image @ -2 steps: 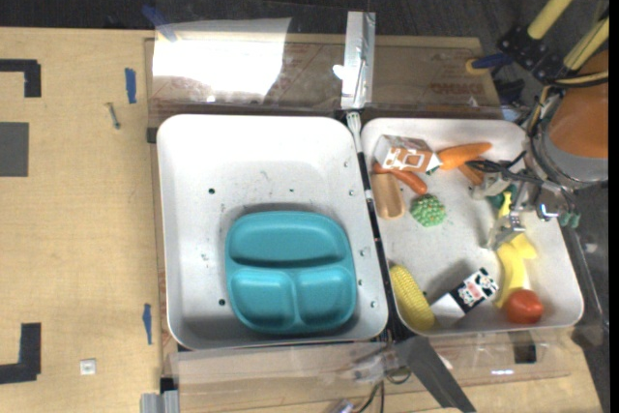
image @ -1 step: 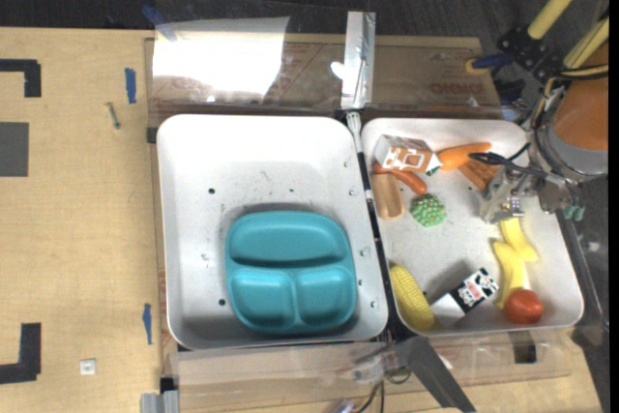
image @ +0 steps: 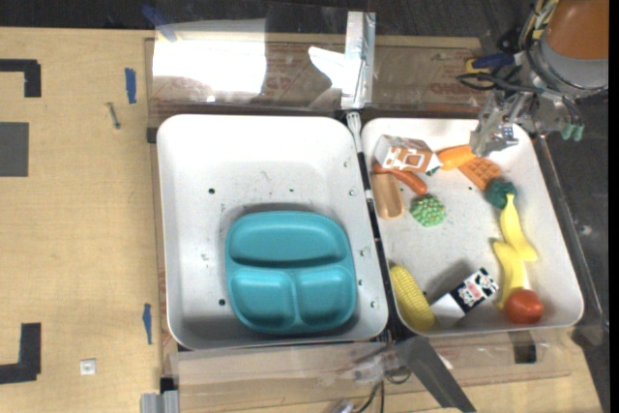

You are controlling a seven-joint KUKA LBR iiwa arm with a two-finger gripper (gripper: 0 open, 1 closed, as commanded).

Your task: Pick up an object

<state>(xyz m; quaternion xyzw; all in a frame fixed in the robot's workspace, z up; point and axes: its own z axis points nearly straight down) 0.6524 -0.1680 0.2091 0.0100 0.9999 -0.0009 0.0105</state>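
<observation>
Gripper: above the far edge of the right bin, grey, hanging from the arm with its orange band; finger spread too blurred to tell, and nothing seen held in it.

Carrot: orange, just left of and below the gripper, near touching it in this view.

Waffle-patterned orange piece: directly below the gripper, beside the carrot.

Small printed carton: white and brown, further left of the gripper, against the bin's left wall.

Sausage and bread roll: below the carton, left of the gripper.

Green bumpy ball: below and left of the gripper, mid-bin.

Green-stemmed yellow pieces: below the gripper, along the right side, running down to a red tomato.

Black-and-white box and corn cob: near edge of the right bin, well apart from the gripper.

Teal divided tray: in the left bin, far left of and below the gripper.
</observation>
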